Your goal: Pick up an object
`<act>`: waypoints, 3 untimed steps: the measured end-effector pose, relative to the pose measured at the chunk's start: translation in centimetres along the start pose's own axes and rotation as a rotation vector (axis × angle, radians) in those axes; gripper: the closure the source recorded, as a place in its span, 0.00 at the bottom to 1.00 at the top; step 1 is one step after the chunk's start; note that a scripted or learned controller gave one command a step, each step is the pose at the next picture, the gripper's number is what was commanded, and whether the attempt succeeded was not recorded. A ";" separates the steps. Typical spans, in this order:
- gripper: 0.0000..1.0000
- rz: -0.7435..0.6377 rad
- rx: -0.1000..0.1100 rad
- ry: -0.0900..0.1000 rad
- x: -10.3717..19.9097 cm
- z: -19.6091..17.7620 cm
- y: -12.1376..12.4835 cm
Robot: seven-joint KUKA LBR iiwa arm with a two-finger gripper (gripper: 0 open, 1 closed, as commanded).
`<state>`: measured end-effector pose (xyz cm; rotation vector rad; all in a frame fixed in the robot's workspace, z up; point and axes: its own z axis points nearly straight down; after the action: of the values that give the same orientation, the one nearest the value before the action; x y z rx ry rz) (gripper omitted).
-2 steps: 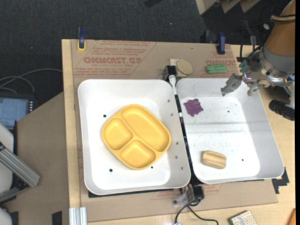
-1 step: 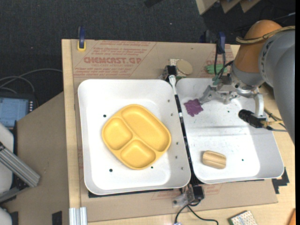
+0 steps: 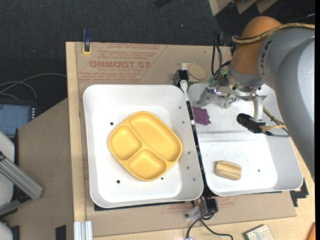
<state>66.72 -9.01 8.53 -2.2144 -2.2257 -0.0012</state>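
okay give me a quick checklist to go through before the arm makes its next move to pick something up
1. Targets in the right bin: purple object and tan block both present. Ok.
2. Tan block unobstructed: lies alone near the front. Ok.
3. Purple object accessible: sits close to the bin's left wall. Not ok for an easy grasp, probably.
4. Gripper position: at the right bin's back edge, near the purple object. Ok.
5. Jaws' state: cannot tell.
6. Yellow divided plate: lies alone in the left bin. Ok.

Yellow divided plate (image 3: pixel 145 145) in left bin (image 3: pixel 95 134); purple object (image 3: pixel 201 116) and tan block (image 3: pixel 228 170) in right bin (image 3: pixel 270 156)
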 end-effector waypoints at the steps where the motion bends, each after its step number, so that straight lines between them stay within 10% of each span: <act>1: 0.00 0.009 0.003 -0.001 -6.2 0.0 -2.8; 2: 0.00 0.002 -0.005 -0.003 -2.0 0.0 0.1; 3: 0.00 0.012 -0.001 -0.004 -7.6 -10.4 -7.7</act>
<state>59.02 -16.71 18.89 -2.2301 -2.2147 0.0015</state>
